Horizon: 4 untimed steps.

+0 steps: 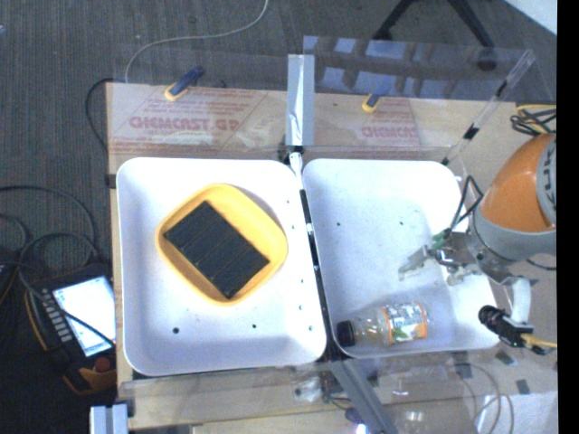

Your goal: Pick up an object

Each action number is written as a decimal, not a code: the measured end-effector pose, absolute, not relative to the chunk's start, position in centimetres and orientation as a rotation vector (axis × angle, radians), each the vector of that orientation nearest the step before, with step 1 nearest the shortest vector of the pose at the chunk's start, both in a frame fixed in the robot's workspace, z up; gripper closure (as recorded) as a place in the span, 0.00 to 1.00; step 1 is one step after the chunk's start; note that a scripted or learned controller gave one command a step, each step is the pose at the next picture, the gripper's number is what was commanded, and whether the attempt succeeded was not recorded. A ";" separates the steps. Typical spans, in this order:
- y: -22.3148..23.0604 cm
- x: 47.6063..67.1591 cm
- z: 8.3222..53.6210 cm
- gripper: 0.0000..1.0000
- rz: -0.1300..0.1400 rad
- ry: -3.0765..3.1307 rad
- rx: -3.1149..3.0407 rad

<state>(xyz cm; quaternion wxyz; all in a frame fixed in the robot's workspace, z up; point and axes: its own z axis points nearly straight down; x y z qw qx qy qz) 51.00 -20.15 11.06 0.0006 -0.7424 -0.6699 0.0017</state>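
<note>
The worktop (181, 116) carries two shallow white bins set side by side, and the right bin (380, 197) serves as the reference for all positions below. The left bin (145, 333) adjoins it along a shared central edge. Inside the left bin, well apart from the right bin's contents, sits a yellow dish (271, 233) with a dark ribbed rectangular pad (217, 248) lying in it. Inside the right bin, against its near wall, a clear plastic bottle (384, 325) lies on its side; its black cap points toward the central edge and an orange label wraps its body. The arm (520, 197), grey with an orange band, enters over the right bin's far-right edge. The hand (434, 256) hangs above the right-hand part of the right bin's floor, just beyond the bottle and apart from it. Its fingers appear spread, with nothing between them. A small screen device (81, 310) lies on the floor beyond the left bin.
</note>
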 end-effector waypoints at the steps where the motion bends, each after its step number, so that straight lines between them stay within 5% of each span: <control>1: -18.1 48.9 9.2 0.00 -0.008 -2.252 -2.223; 4: -15.6 48.3 10.8 0.00 0.004 -2.125 -2.308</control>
